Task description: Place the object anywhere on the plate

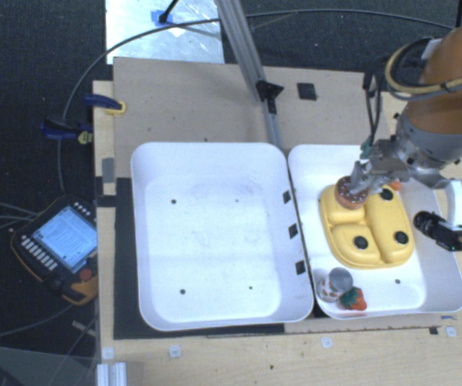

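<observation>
Right bin (447, 292): end effector (357, 182), grip state unclear, over round brown object (347, 191) on yellow plate (375, 236).

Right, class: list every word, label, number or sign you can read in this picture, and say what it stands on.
None can be read.
Handheld control pendant with lit blue screen: screen content too small and blurred to read.
Yellow compartment plate, two white bins and grey-and-orange arm: no markings legible.

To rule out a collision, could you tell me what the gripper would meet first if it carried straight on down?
Probably the small brown round object just under the gripper, lying on the yellow plate; depth is unclear.
</observation>
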